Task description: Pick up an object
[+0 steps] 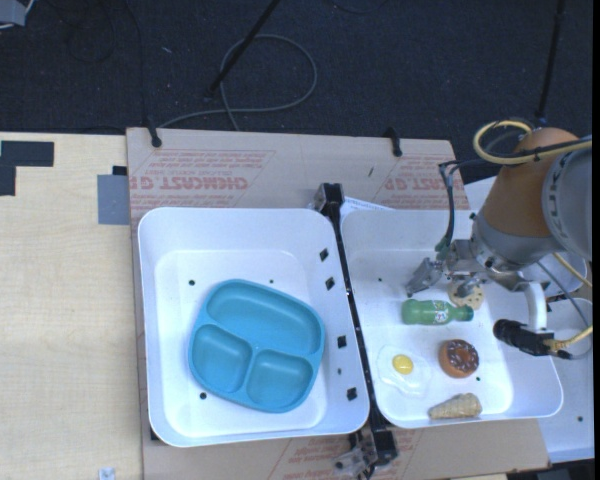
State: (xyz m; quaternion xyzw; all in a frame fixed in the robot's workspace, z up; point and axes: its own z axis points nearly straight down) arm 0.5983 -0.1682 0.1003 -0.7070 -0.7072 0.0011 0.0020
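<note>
In the right bin a green toy bottle lies on its side, cap to the right. My gripper hangs just above and behind it, open, with nothing between its fingers. A small tan, patterned piece sits by the right finger, just past the bottle's cap. Nearer the front lie a chocolate donut, a fried egg and a tan cone-shaped pastry.
The left bin holds a blue divided plate. A black divider runs between the two bins. The arm comes in over the right bin's far right side. Cardboard lies under both bins.
</note>
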